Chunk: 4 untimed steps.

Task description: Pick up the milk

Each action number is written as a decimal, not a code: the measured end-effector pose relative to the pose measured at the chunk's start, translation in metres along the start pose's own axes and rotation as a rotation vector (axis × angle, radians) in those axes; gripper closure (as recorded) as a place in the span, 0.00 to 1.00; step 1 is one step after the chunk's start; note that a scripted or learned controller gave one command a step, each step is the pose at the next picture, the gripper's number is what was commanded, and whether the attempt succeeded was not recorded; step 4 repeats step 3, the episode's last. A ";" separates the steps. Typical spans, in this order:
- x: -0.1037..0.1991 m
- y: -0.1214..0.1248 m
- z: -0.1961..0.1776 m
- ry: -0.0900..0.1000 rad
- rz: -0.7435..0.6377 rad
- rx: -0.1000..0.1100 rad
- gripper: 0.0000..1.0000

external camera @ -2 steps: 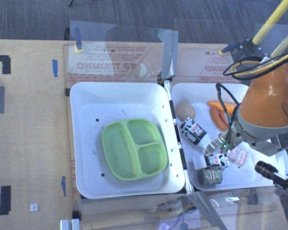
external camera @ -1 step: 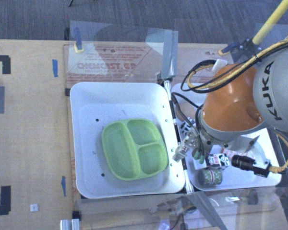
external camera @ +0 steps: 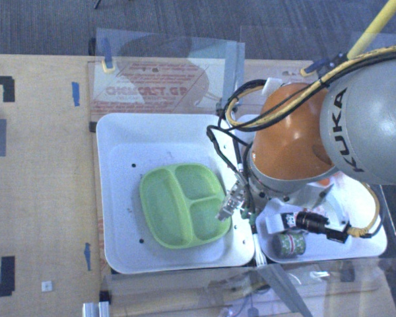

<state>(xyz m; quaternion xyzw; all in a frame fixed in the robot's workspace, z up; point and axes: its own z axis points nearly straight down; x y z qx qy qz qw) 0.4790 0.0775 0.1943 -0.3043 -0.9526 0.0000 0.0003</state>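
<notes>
My gripper [external camera: 231, 205] hangs over the right rim of a green divided plate [external camera: 183, 205] in the left bin [external camera: 119, 177]. Nothing can be seen held in it. The big orange and grey wrist covers most of the right bin [external camera: 376, 243], so I cannot make out a milk carton there. A white and orange scrap [external camera: 330, 182] peeks out beside the wrist; what it is I cannot tell.
A small can with a green label [external camera: 290, 244] lies in the right bin near its front edge. A clear plastic sheet [external camera: 165, 71] lies behind the left bin. The wooden bench [external camera: 39, 177] stretches to the left.
</notes>
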 end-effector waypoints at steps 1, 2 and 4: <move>-0.030 -0.042 0.012 0.003 0.103 0.002 1.00; -0.001 -0.001 0.011 0.001 -0.163 0.000 1.00; -0.064 -0.045 0.011 -0.001 -0.070 -0.001 1.00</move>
